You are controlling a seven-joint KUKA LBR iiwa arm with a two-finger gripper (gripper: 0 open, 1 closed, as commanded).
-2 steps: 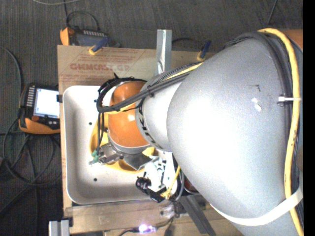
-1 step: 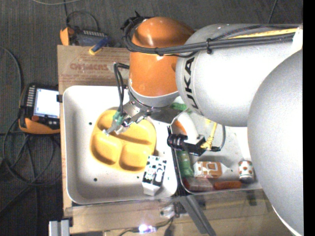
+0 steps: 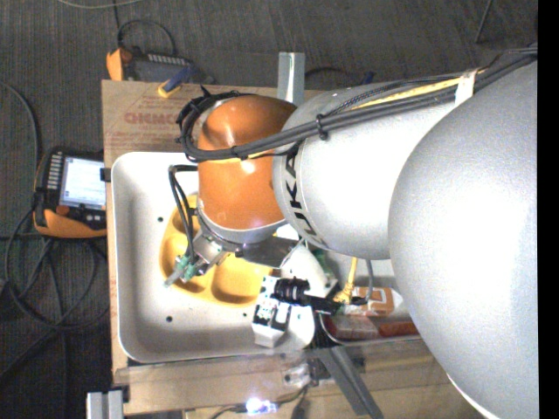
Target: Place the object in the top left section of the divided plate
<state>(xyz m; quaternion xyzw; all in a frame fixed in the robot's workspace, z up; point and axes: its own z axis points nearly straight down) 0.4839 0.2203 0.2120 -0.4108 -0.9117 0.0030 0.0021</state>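
Casing of the grey arm [image 3: 437, 199] is stretched in from the right of the camera view, and its orange band [image 3: 238, 160] is seen above the upper part of the left white bin [image 3: 140, 321]. Below the band, the gripper [image 3: 186, 267] is pointed down and to the left, into that bin.

A yellow divided plate [image 3: 229, 285] is laid in the bin. Much of it is covered by the wrist, and two rounded sections are visible, one beside the gripper and one further right, towards the bin's lower wall.

A small green object [image 3: 181, 274] is seen right at the gripper's tip, over the left part of the plate. Whether it is clamped or merely touched cannot be told, nor whether the gripper is spread or closed, since the tip is small and blurred. Which section of the plate lies under the object cannot be made out.

Right of the bin's lower corner, under the arm, a reddish-brown thing [image 3: 371, 326] is partly seen. A brown cardboard sheet [image 3: 140, 116] printed with red letters is spread beneath the bin. On the dark carpet [image 3: 52, 51] to the left, an orange-and-black handheld pendant [image 3: 72, 195] with a lit screen is laid among loose cables.
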